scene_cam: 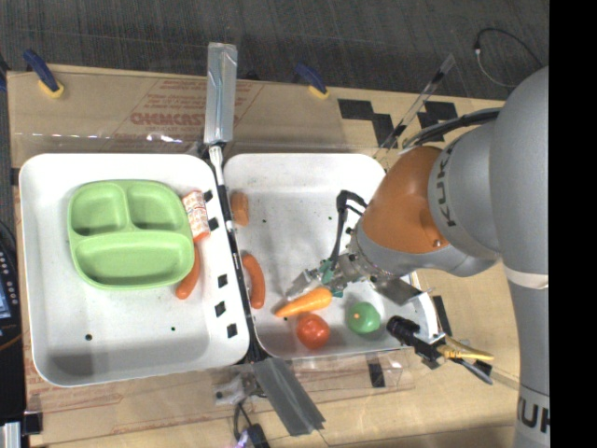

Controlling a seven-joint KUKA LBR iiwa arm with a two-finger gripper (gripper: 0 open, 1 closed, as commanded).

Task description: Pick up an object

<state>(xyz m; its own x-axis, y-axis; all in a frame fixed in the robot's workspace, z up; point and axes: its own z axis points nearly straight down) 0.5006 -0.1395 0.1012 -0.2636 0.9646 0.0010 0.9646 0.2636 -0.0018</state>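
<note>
Carrot is what you are looking at first: a small orange toy carrot (306,302) is lying in the near part of the right white bin (280,180), its thick end pointing right and its tip pointing left toward the divider between the bins. The two-finger gripper (322,275) is hanging just above and touching the carrot's thick end, but you cannot tell whether its fingers are spread or pressed together, because the wrist and cabling are blurring them. Nothing is visibly sitting between them.

Just near of the carrot, a round red toy tomato (313,330) is resting against the bin's near wall, and to its right a round green toy fruit (364,318) is lying beside it. Left of the carrot, an orange sausage-shaped toy (253,280) is lying along the bin's left wall, and farther back a smaller orange piece (239,208) is sitting against the same wall.

The grey arm with its orange band (406,208) is reaching in from the right, covering the right side of that bin.

In the left white bin (56,343), a light green sectioned plastic tray (129,233) is lying flat in the far half. At its right edge you are seeing a small red-and-white labelled can (195,215), and just near of that another orange sausage-shaped toy (188,280) is leaning at the tray's corner.
</note>
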